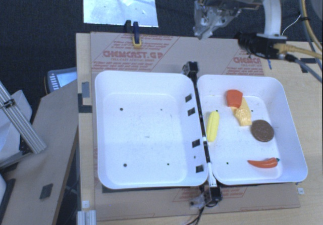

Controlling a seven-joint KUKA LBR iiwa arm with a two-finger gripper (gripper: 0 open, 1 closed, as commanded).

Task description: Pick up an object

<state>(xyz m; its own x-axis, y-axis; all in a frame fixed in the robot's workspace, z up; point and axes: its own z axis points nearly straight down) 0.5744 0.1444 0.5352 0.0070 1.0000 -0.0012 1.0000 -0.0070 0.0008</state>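
The left bin [146, 133] lay bare, open to approach from above. In the right bin [290, 118], a yellow piece [212, 126], orange block [233, 98], brown disc [262, 130] and red pepper [263, 163] stood apart, with gaps between them.

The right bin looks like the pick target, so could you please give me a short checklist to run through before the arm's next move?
1. Objects present in right bin: ok; yellow corn, orange piece, brown disc, red pepper.
2. Gripper above the bins: ok, raised beyond their far edge.
3. Gripper carrying nothing: ok.
4. Finger opening: cannot tell.
5. Corn free-standing: ok, apart from the others.
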